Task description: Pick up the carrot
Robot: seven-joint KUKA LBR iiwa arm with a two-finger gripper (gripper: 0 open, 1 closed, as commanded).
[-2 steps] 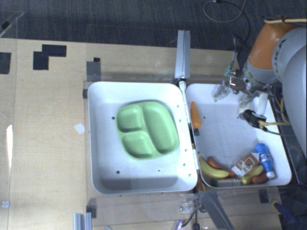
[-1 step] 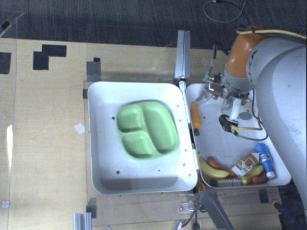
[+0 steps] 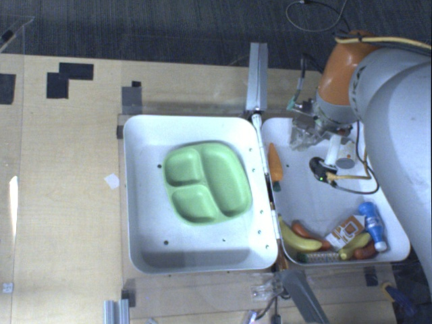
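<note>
Banana [image 3: 300, 240] lies nearest; pincer [image 3: 312, 138], grip unclear to me, hovers apart from carrot [image 3: 275, 164]: approach next.

the bench [image 3: 61, 201] is viewed by 1 camera fixed overhead, looking down at a slant. both white bins, the left bin [image 3: 138, 248] and the right bin [image 3: 398, 248], are framed from a moderate height, with dark floor [image 3: 169, 12] seen along the top edge.

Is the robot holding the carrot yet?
No. The carrot lies in the right bin, by its left wall; the end effector is apart from it.
</note>
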